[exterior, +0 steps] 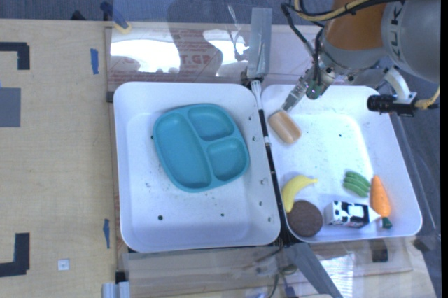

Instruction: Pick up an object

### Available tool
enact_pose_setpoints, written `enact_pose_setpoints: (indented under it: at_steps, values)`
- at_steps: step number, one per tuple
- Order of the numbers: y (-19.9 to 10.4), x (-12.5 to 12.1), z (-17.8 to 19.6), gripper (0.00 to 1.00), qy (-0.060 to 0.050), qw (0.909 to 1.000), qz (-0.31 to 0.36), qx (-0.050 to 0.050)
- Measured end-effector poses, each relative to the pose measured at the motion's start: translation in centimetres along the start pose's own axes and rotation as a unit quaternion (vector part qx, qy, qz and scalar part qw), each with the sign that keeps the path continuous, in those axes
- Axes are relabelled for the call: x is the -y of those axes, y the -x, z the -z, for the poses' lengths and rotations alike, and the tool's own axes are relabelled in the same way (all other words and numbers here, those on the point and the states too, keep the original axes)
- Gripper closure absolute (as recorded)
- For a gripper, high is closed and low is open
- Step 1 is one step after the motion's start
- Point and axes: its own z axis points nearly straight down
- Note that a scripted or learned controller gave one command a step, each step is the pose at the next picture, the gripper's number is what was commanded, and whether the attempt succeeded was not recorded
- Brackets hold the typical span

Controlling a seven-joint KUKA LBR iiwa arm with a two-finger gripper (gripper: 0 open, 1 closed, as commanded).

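My gripper [292, 100] hangs over the back left corner of the right bin [336, 143], its tip just above and behind a tan bread roll [285, 127]. Nothing shows in its grasp. Toward the bin's front lie a yellow banana [297, 188], a brown round cookie [306, 217], a black-and-white toy cow [349, 213], a green vegetable [356, 182] and an orange carrot [380, 196]. The grey arm with its orange band [364, 3] reaches in from the upper right.
The left bin [129, 171] holds a blue divided plate [203, 146] near its middle. A ridge [266, 164] separates the two bins. A grey upright post [259, 45] stands behind the bins near the gripper. Cables loop over the arm.
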Motion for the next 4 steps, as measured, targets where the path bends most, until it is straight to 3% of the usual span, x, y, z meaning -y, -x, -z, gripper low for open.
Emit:
enact_pose_setpoints:
  at_steps: [1,2,3,4]
  values:
    - [-6.4,-0.4,2.3,1.00,-0.006,0.9456,-0.325,-0.003]
    - [-5.4,2.4,-0.6,1.00,-0.008,0.9150,-0.403,-0.003]
    - [-5.4,2.3,0.5,1.00,-0.006,0.9154,-0.403,-0.003]
    - [-5.8,7.6,9.4,1.00,-0.001,0.9186,-0.395,0.000]
